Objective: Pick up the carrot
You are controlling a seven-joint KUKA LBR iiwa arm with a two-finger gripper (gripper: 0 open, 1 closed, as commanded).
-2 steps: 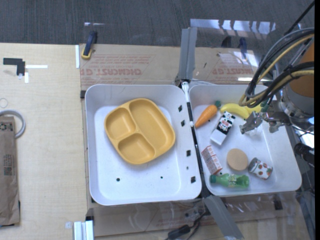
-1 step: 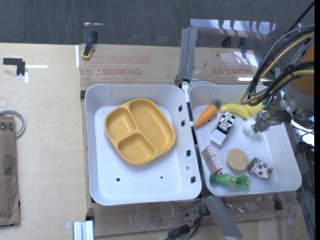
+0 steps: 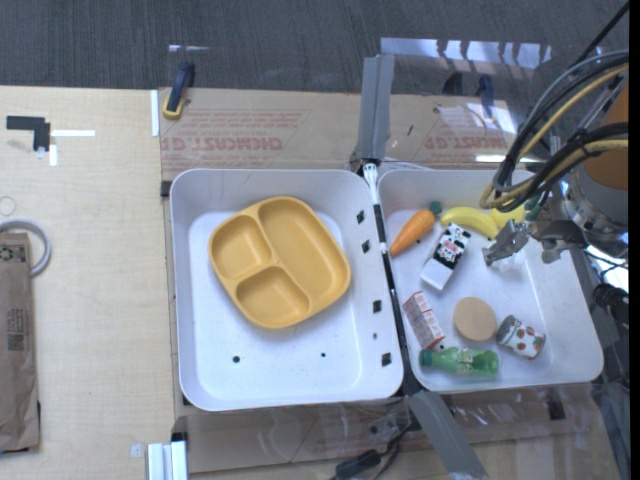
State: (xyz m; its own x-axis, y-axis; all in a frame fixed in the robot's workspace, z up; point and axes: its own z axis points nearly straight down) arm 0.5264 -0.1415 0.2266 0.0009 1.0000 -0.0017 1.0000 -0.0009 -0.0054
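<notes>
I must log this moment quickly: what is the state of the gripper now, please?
Gripper: it cannot be told; it hangs over the right bin, apart from the carrot.

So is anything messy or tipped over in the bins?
Somewhat. In the right bin, the green bottle, the small can and the milk carton lie on their sides. The carrot leans against the divider. Nothing looks spilled or broken.

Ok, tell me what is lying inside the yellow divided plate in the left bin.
The yellow plate shows three bare compartments with nothing lying in them. It covers part of the left bin floor, so whatever is beneath it cannot be seen.
</notes>
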